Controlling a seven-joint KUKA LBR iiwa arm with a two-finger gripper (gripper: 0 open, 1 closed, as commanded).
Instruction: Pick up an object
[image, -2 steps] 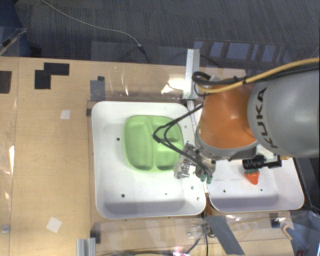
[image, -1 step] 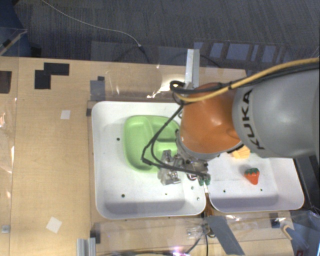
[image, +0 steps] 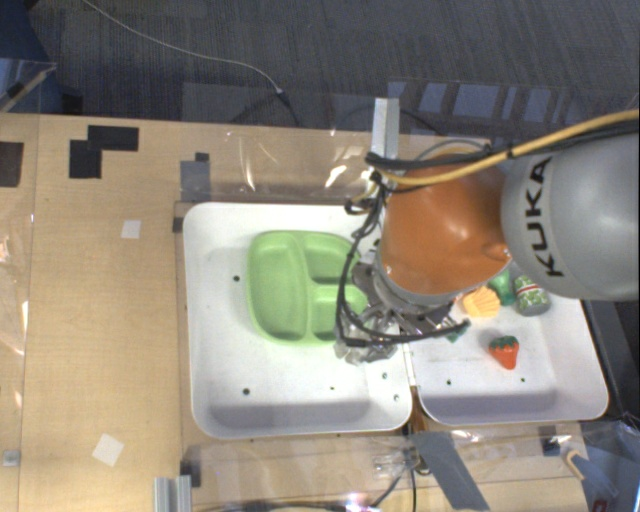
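Glossy grey arm (image: 560, 215) at right, gripper (image: 375, 340) over a smooth green divided tray (image: 285, 290) at center; finger state unclear.

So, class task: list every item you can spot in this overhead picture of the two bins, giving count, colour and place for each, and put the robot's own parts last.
Bins: two, white, side by side on the bench.
Divided tray: one, light green, in the left bin, its right edge under the arm.
Toy strawberry: one, red with a green top, in the right bin.
Orange-yellow item: one, in the right bin, partly hidden by the arm.
Green item: one, beside it, too hidden to name.
Cable: one, pale, on the dark floor above.
Arm: one, grey with an orange band.
Gripper: one, dark, low over the bins' shared edge.
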